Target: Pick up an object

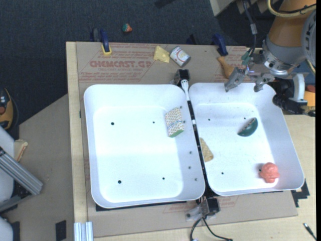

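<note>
1. The arm [293, 21] is running out of the picture at the top right corner, so its upper part is cut off.
2. A tan piece [206, 150] is lying partly hidden under the rims where the two bins meet.
3. A small coloured thing [127, 28] on the dark floor is showing too small to identify.
4. An orange-and-black object [4, 107] is being cut by the left edge.

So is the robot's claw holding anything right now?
No, nothing is held. The gripper hangs open above the far edge of the right bin, with nothing between its fingers. The pink toy lies in that bin.
</note>
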`<state>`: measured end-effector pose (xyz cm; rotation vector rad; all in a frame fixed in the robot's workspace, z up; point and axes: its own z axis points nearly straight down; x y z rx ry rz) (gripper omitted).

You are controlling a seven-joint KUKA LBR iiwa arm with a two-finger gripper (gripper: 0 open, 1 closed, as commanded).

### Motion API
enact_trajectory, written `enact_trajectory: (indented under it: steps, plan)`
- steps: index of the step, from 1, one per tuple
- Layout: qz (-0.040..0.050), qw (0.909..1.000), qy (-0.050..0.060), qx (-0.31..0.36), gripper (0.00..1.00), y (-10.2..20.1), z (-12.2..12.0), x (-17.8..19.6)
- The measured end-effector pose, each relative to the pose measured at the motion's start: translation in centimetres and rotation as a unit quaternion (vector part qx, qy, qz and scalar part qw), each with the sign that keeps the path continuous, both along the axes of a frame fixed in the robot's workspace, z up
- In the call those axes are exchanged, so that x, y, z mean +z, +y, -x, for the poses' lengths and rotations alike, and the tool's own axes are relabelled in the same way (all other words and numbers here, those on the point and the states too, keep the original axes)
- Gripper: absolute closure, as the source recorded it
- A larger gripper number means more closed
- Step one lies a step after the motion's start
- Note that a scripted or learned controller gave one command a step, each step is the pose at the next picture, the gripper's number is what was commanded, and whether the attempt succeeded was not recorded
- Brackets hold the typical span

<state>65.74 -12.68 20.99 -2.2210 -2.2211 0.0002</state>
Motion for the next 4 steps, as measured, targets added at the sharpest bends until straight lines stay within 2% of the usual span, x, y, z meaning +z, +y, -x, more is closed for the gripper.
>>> enact_trajectory:
  steps: [1, 2, 3, 4]
  plan:
    - [0.0006, 1.0000, -0.002, 0.000, 1.00, 0.0, -0.1, 1.1]
    - [-0.0020, 1.0000, 0.000, 0.005, 1.00, 10.1, 0.6, 2.7]
    - [0.0001, 1.0000, -0.001, 0.001, 1.00, 9.4, 0.5, 3.7]
    - [-0.0003, 1.0000, -0.002, -0.001, 1.00, 8.9, 11.7, 14.0]
